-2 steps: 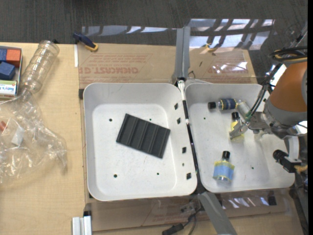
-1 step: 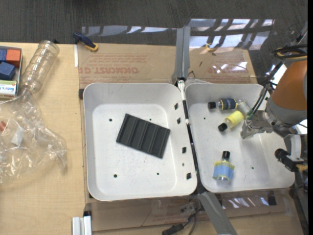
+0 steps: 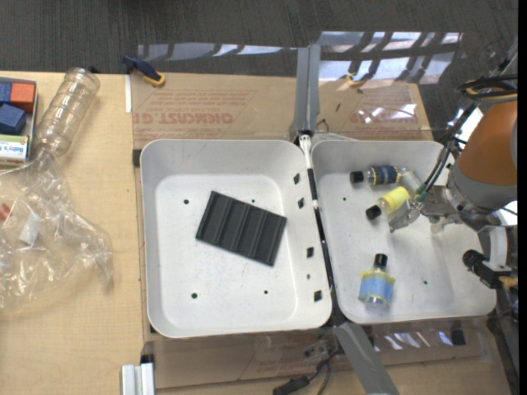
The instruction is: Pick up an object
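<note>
The right bin holds three small bottles. A yellow bottle with a black cap lies near the middle, and a dark bottle with a yellow band lies just behind it. A blue bottle with a black cap lies nearer the front. My gripper reaches in from the right and sits low, right against the yellow bottle's near right side. Whether it touches the bottle is unclear. In the left bin lies a dark ribbed rectangular block, set at a slant.
The grey arm with its orange band hangs over the right bin's right edge. On the bench to the left lie a clear plastic bottle, crumpled clear wrap and a box of coloured blocks. Cardboard lies under the bins.
</note>
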